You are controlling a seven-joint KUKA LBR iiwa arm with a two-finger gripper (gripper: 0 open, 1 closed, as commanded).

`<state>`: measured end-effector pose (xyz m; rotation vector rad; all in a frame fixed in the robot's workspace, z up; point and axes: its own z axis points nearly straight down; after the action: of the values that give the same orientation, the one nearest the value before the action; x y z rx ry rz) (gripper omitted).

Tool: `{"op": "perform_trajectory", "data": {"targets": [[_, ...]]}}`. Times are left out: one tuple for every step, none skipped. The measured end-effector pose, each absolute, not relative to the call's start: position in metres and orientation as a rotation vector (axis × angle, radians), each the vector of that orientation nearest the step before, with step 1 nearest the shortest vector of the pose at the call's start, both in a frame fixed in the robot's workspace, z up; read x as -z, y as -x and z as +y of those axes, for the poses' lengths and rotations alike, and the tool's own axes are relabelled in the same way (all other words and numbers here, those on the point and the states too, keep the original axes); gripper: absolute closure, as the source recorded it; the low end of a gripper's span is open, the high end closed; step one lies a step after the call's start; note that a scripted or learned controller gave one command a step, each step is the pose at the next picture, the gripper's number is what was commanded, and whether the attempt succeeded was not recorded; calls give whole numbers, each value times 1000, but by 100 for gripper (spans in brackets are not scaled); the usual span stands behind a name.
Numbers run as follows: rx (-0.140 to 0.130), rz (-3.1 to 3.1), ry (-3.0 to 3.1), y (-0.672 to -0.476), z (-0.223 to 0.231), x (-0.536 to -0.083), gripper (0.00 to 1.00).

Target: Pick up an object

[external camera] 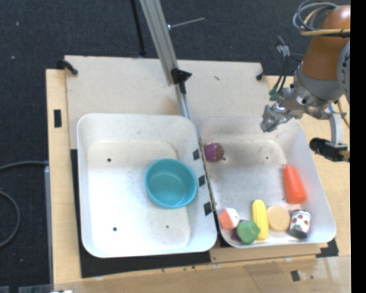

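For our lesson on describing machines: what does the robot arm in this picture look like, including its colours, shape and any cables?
The arm is rounded and bulky, with a broad orange band above a grey wrist section. Thin grey cables loop above it, and more wiring hangs beside the wrist. It narrows to a small grey metallic gripper at the end.

A pale wooden worktop [122, 84] sits on dark carpet [61, 17] and carries two shallow white plastic bins, the left bin [110, 237] touching the right bin [317, 182]. A slanted silver metal rail [158, 29] rises from between them, and black cables [6, 194] lie on the carpet at left.
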<state>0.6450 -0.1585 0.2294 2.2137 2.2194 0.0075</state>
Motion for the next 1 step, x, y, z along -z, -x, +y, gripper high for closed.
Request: {"op": "perform_trajectory", "data": {"targets": [[-3, 2229, -2213, -639, -96, -231, 100]]}}
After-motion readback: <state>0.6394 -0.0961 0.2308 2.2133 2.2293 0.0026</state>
